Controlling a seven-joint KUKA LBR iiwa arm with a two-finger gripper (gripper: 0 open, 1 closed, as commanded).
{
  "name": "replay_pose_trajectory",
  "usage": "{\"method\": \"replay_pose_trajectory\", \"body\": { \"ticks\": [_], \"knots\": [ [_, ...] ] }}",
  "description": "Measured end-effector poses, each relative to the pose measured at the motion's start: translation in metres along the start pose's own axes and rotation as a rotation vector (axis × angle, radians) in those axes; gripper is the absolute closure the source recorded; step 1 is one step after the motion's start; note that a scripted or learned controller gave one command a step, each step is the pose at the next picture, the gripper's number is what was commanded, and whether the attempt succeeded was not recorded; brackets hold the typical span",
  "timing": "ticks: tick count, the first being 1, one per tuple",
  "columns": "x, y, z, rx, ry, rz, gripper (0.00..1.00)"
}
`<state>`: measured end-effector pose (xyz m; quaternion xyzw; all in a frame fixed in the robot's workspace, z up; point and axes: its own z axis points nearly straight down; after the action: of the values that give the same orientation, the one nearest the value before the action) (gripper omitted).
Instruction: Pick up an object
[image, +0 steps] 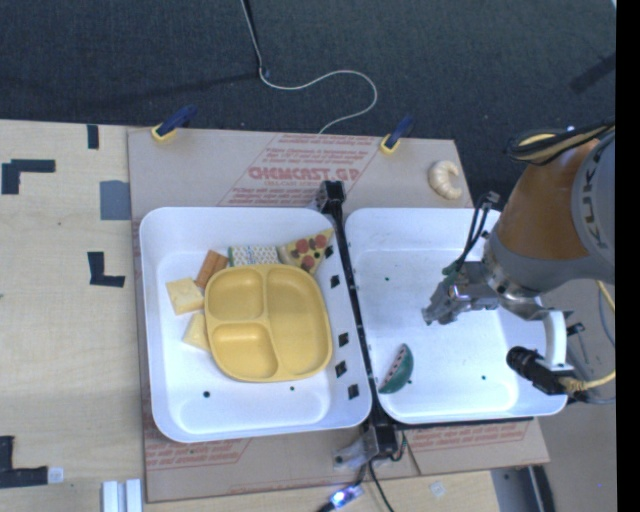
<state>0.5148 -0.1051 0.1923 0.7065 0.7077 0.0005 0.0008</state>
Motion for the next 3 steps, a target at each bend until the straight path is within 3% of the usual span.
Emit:
{"method": "replay_pose_trajectory", "body": {
  "ticks": [1, 3],
  "knots": [
    [0.001, 0.001, -0.034, 0.0, 0.0, 0.0, 1.0],
    [0.068, 0.075, -0.035, 0.001, 0.001, -0.003, 1.0]
  ]
}}
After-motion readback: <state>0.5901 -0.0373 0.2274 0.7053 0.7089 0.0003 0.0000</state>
